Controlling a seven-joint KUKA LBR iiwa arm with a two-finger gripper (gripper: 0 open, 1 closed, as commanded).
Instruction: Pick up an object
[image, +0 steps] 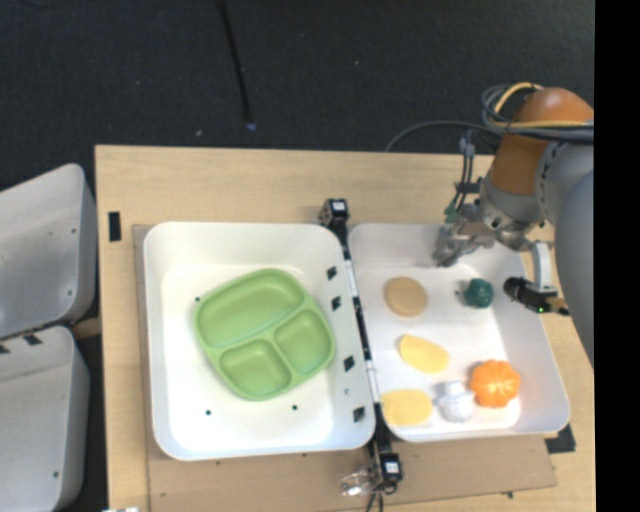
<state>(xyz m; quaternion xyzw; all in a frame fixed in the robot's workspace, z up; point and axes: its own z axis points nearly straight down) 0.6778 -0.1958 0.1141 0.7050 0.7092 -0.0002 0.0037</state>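
The right bin (520, 420) holds a round tan cookie (406, 296), a small dark green object (478, 292), a yellow piece (424, 353), a second yellow piece (407, 406), an orange toy fruit (494, 384) and a small white object (456, 401). My gripper (452, 246) hangs over the bin's far edge, above and right of the cookie and left of the green object. Nothing shows between its fingers.
The left bin (180, 420) holds a green divided plate (264, 332). A ridge with black clips (352, 330) separates the two bins. Cables (430, 135) loop behind the arm at the back right. White chair seats (40, 300) stand left of the bench.
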